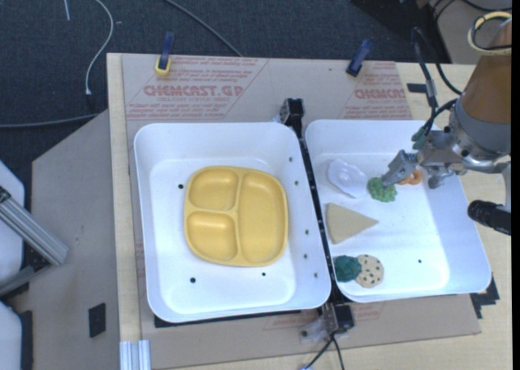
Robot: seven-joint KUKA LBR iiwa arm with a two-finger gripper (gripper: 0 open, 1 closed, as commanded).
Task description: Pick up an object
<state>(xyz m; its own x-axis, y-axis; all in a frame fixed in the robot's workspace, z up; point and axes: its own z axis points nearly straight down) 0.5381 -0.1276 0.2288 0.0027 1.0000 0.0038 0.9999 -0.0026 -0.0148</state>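
Camera view: 2 white bins, left bin [154, 222] bearing a yellow divided plate [236, 215]. Right bin [455, 263] holds the gripper [398, 175], low beside green broccoli [380, 190]; its grasp I cannot tell. Nothing lifted yet; pick remains.
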